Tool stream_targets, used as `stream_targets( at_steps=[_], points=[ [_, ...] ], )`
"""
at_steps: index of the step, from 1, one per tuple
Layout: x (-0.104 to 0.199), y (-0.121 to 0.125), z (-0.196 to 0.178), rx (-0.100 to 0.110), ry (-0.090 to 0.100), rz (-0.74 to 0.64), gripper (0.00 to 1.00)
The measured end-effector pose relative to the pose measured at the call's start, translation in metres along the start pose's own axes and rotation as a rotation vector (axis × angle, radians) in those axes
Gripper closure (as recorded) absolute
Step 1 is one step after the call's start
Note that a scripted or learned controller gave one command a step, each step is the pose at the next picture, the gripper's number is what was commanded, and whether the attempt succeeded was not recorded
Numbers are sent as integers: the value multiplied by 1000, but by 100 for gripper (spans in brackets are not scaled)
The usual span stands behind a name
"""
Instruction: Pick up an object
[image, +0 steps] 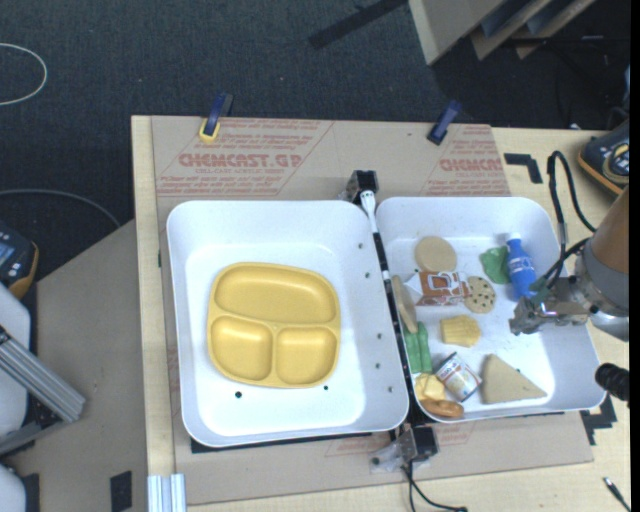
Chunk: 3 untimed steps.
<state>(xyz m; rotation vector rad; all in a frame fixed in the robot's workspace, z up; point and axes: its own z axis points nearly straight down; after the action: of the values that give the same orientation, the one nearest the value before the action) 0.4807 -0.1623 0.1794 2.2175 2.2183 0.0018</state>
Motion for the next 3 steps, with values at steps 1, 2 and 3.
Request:
stream_targets(
  at_steps=[1,2,3],
  points=[
    [-1,2,-48,-3,-1,-1,100],
    [51,9,-46,5,5,-5,100],
    [72,25,-35,4,2,-2,100]
  ],
)
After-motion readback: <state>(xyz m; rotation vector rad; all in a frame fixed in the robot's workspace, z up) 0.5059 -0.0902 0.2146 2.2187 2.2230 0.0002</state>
